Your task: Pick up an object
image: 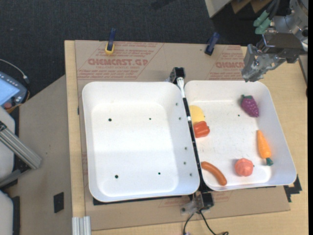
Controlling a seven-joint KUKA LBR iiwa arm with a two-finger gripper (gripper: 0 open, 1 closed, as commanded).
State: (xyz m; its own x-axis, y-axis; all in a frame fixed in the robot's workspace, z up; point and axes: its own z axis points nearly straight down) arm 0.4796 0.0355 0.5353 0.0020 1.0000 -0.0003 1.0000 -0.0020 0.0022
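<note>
the jaws [252,75] hang above the far right corner of the right bin [230,94], just outside its far rim, over the brown cardboard sheet [146,58] that covers the surface. nothing sits between them. whether they are open or closed cannot be told from this angle; the tips blur together against the cardboard.

all candidate objects lie in the right bin, nearer the camera than the jaws. the purple grape bunch [249,105] is the closest item, just below the jaws and a little inside the rim. the orange carrot [263,146] lies further toward the camera along the right wall, roughly in line with the jaws. the pink-red round fruit [244,167] sits near the front wall, just left of the carrot's tip. the orange-red sausage [214,173] lies at a slant in the front left corner, well apart from the jaws. the yellow piece [196,113] and the red pepper [201,129] touch one another against the left wall of this bin, to the left of the jaws and nearer the camera.

the left bin [98,131] lies well to the left of the jaws, its right edge touching the right bin. a yellow clamp [110,44] and a blue clamp [212,43] pin the cardboard's far edge, the blue one left of the jaws.
</note>
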